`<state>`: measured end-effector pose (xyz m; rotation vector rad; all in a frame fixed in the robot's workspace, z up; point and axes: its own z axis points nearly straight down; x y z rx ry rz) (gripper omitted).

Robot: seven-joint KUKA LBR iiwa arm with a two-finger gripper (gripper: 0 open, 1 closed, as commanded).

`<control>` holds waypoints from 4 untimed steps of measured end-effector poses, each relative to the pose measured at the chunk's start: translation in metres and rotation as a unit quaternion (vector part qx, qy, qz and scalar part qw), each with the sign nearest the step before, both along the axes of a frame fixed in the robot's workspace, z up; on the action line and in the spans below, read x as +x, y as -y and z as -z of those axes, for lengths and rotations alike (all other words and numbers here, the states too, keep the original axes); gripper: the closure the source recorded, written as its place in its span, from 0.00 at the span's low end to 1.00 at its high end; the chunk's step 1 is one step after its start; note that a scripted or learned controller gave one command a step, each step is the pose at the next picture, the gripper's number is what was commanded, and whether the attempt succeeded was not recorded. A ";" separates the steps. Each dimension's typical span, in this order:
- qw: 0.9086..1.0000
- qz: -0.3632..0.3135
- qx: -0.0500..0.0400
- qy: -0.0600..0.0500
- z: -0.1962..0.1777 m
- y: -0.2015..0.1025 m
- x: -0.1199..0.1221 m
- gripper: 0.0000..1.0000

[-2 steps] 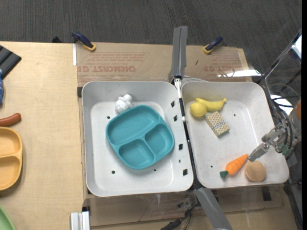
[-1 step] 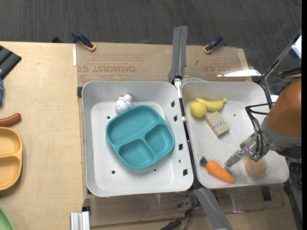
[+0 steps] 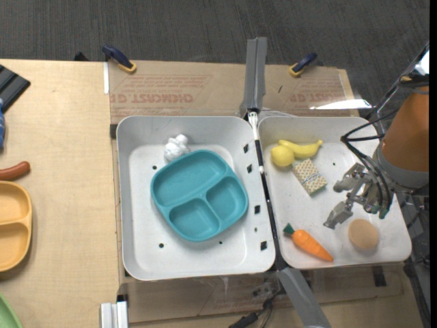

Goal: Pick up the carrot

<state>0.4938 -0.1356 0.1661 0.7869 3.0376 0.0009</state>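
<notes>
The bench carries two white bins set side by side, touching along a central divider. The left bin holds a teal divided plate that takes up most of its floor, leaving bare strips along the near and left walls. A small white crumpled object lies just beyond the plate's far edge.

The right bin is my working area. Open floor remains in its middle, between the items along the far side and those along the near wall.

My arm enters from the right, the orange band above the wrist over the bin's right wall, with cables looping beside it. My claw hangs over the right half of this bin, its fingers spread apart and gripping nothing.

Contents of the right bin, in descending size:
- The carrot, orange with a green top, lies near the front wall, tilted, green end toward the divider. It is apart from my claw, forward and to the left of it.
- A banana lies at the far side.
- A tan round object sits just beside my fingertips.
- A patterned small box lies near the centre.
- A lemon touches the banana.
</notes>
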 end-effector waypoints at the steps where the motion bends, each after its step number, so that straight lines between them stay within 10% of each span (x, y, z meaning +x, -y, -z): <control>1: 0.999 -0.041 0.000 -0.001 0.051 -0.033 -0.016 0.00; 2: 1.000 0.017 0.001 -0.003 0.075 -0.034 -0.017 0.00; 3: 1.000 0.019 0.001 -0.002 0.066 -0.033 -0.016 1.00; 4: 0.982 0.188 0.000 -0.001 -0.052 -0.089 -0.015 1.00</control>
